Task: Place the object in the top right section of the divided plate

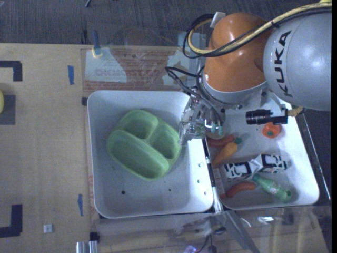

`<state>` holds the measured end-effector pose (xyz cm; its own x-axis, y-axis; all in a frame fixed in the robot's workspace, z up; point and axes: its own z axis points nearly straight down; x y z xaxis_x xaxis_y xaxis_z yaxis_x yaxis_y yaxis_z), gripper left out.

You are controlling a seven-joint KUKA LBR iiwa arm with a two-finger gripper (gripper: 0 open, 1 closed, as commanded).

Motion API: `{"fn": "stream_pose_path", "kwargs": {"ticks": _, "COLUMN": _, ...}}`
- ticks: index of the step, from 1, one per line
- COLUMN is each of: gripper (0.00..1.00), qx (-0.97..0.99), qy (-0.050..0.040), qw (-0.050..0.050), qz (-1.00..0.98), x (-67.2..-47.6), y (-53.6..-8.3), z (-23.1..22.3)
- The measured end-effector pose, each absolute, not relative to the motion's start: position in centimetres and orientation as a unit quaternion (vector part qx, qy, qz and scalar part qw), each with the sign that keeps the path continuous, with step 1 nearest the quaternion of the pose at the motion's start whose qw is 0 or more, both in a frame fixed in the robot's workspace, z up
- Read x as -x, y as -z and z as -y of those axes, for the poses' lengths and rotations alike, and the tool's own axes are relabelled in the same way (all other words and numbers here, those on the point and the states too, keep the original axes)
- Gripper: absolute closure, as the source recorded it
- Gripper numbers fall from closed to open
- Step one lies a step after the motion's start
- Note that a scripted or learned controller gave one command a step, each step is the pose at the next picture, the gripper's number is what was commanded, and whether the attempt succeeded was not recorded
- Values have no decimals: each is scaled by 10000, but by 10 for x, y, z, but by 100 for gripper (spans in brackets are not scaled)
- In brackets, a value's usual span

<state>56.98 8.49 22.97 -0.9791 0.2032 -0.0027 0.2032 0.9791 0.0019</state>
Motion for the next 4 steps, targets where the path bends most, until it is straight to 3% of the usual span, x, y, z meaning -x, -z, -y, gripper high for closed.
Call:
{"fn": "stream_pose_path", "kwargs": {"ticks": 1, "gripper": 100, "qx": -693, "qy": -14, "qw": 33, "qz": -9976, "x": -598, "y": -227, "z": -121}}
{"fn": "stream_pose_path", "kwargs": {"ticks": 2, "gripper": 100, "qx": 70, "qy": -8, "qw": 16, "qz": -10000, "x": -529, "y": -247, "z": -101}}
{"fn": "stream_pose_path", "kwargs": {"ticks": 4, "gripper": 100, "qx": 1140, "qy": -12, "qw": 42, "qz": -9935, "x": -612, "y": -216, "z": -109}}
